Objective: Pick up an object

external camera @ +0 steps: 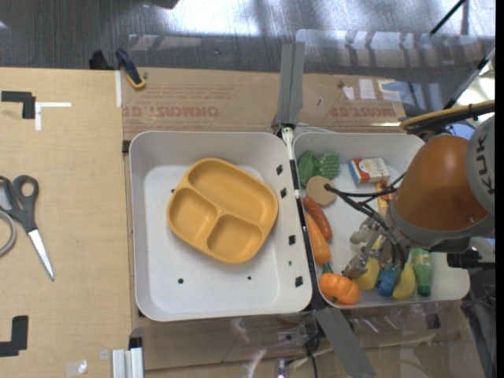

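Note:
My gripper (368,246) hangs low inside the right bin (346,144), under the orange wrist band (437,183). It is just above a cluster of small toys at the bin's front: a yellow piece (367,275), a blue piece (387,281), a yellow banana shape (405,283) and a green bottle (421,272). An orange pumpkin (339,287) lies at the front left corner. Left of the gripper lie an orange carrot (318,239) and a red sausage (313,209). The arm hides the bin's right part.
A tan disc (320,190), green leafy toys (317,165) and a red-and-white box (368,170) lie at the right bin's back. The left bin (157,282) holds a yellow divided plate (223,209). Scissors (30,219) lie on the bench at far left.

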Robot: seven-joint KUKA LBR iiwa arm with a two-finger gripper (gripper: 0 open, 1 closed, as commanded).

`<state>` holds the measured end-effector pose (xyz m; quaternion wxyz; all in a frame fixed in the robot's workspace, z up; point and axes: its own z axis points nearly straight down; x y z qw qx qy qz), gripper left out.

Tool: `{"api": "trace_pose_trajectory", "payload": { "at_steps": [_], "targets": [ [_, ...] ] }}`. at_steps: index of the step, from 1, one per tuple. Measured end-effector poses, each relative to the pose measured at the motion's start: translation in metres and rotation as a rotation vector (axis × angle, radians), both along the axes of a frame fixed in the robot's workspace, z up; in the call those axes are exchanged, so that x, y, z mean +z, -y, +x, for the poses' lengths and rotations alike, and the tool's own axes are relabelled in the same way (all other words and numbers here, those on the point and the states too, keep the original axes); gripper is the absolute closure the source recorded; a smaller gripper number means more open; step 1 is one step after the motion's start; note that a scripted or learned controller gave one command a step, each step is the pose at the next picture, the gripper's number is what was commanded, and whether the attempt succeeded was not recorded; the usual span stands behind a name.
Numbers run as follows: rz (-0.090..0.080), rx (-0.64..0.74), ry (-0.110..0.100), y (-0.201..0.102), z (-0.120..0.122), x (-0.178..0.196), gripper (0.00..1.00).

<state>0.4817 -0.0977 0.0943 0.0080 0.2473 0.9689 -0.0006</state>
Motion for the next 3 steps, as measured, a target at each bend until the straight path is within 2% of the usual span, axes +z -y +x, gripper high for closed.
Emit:
{"api": "trace_pose_trajectory", "payload": {
  "at_steps": [1,2,3],
  "targets": [
    [0.002,0.002,-0.003,-0.001,0.000,0.008,1.00],
    [0.003,0.201,-0.013,-0.045,-0.003,0.097,1.00],
    [0.002,0.316,-0.014,-0.003,-0.003,0.030,1.00]
  ]
}}
